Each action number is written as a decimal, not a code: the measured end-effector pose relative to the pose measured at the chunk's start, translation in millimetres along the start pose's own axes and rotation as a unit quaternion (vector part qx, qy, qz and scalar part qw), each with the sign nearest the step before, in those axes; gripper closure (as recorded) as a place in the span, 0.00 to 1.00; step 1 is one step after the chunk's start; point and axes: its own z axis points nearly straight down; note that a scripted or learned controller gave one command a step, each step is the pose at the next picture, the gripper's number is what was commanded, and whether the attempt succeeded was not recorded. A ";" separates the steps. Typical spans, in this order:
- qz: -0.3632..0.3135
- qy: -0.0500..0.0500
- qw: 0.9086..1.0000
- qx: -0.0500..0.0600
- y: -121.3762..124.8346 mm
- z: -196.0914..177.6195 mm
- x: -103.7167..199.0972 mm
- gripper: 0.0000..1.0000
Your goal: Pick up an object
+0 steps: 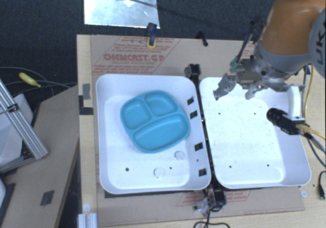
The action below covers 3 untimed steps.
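The one thing on offer is a blue divided plate (155, 120), lying flat in the left bin (109, 135), a little toward that bin's far edge and well apart from the arm. It reads as moulded plastic: a rounded-square outline, smooth and slightly glossy, with three compartments, two small ones on the far side and one broad one on the near side, set apart by low raised ridges. I judge it light and stiff, not fragile, but slick, and lying so flat that a grip from straight above has little to bite on; the raised outer rim or one of the ridges between compartments looks like the best place to pinch, since the smooth floors would give the fingers nothing. The bin itself is shallow white plastic with rounded corners and a few small round marks near its front edge. The gripper (236, 91) hangs over the far edge of the right bin (285, 171), near the divide between the two bins, its fingers (222, 89) apart with nothing between them. That right bin has a matte, faintly speckled floor. Both bins rest on a brown printed cardboard sheet (133, 51) spread across the counter.
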 end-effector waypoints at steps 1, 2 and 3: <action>-0.001 0.001 1.000 0.001 -43.4 39.0 57.8 0.00; 0.001 0.001 1.000 -0.011 -41.3 -220.6 66.5 0.00; -0.002 0.001 1.000 -0.001 -70.7 -215.4 139.1 0.00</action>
